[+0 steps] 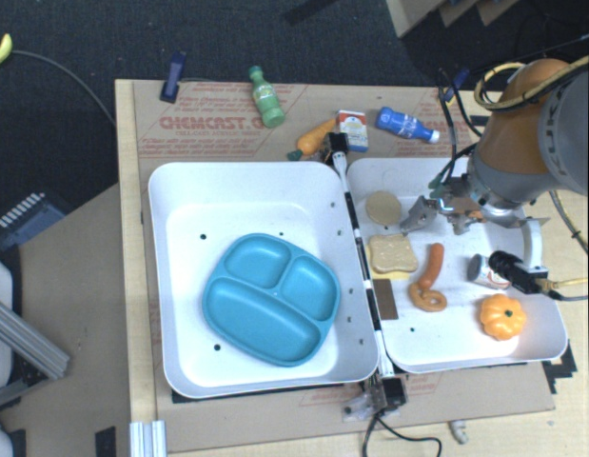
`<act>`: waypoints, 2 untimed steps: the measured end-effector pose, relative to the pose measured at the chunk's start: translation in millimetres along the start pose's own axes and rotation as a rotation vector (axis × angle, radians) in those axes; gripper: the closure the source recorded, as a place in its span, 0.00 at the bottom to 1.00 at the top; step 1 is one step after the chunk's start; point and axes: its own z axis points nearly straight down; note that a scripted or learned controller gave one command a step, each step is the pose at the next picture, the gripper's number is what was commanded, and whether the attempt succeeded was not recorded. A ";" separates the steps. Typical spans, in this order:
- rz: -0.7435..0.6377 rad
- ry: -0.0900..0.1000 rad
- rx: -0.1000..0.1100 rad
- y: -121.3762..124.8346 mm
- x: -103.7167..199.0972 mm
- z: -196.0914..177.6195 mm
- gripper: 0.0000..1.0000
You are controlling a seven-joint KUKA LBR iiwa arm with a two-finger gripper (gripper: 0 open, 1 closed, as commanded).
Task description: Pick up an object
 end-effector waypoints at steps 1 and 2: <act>0.001 0.001 -0.001 -27.2 -2.2 37.0 0.00; 0.001 -0.002 -0.006 -26.0 -2.5 26.4 1.00</act>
